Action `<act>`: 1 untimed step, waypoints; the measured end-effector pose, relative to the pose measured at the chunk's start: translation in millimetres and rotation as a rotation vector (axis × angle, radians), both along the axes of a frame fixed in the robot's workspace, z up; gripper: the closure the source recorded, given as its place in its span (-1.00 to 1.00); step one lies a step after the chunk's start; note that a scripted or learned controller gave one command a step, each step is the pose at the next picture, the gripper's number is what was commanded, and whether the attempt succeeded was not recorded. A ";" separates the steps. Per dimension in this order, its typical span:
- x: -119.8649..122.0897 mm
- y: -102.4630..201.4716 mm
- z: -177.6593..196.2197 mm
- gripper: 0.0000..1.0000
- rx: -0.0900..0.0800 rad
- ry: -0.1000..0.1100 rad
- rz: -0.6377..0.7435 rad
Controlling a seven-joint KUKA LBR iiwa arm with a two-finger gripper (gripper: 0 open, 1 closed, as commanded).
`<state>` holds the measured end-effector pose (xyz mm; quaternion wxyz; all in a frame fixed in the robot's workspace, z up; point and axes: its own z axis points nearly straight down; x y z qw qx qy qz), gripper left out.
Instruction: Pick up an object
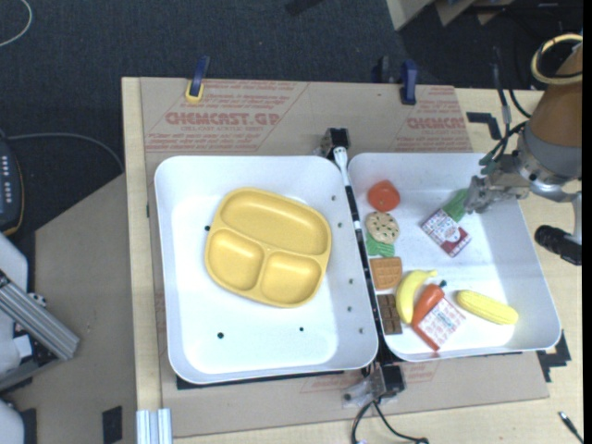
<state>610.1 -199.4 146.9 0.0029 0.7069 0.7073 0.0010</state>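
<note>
Gripper (483, 191) hangs over the right bin's (541, 276) far side, finger state I cannot tell, probably lining up on the red-and-white packet (446, 231) just beside it.

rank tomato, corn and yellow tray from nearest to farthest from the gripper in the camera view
From the gripper, at the right bin's far right:
1. Tomato, far-left part of the right bin.
2. Corn, near edge of the right bin; not much farther than the tomato.
3. Yellow tray, middle of the left bin.
</note>
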 end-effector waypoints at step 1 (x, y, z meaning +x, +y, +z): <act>4.9 -1.2 43.1 1.00 0.000 0.001 0.001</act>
